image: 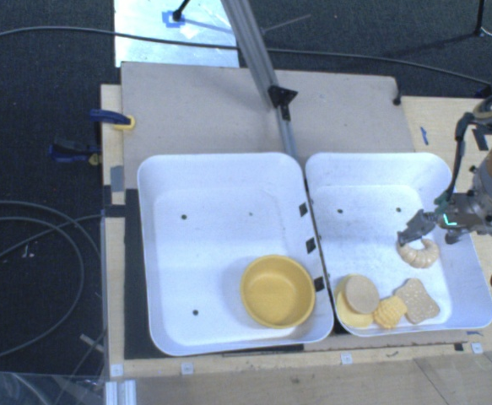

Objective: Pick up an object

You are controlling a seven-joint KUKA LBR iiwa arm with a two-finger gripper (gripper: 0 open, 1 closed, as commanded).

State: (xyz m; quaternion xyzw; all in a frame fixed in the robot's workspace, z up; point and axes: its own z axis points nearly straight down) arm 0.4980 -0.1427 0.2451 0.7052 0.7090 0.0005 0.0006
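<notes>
A: Jaw state? 
B: The gripper (418,231) jaws stand parted, over the ring-shaped pastry (419,253), nothing visibly clamped.
A: Item count? 
B: Right bin (372,175): one pale ring at mid-right, one round cracker (361,294), one ridged yellow biscuit (388,312), one toast piece (417,301). Left bin (212,175): one yellow bowl (278,290), lower centre.

Grey metal gripper (420,229) with dark fingers; a small green light glows on its body; black cables loop above the wrist.
</notes>
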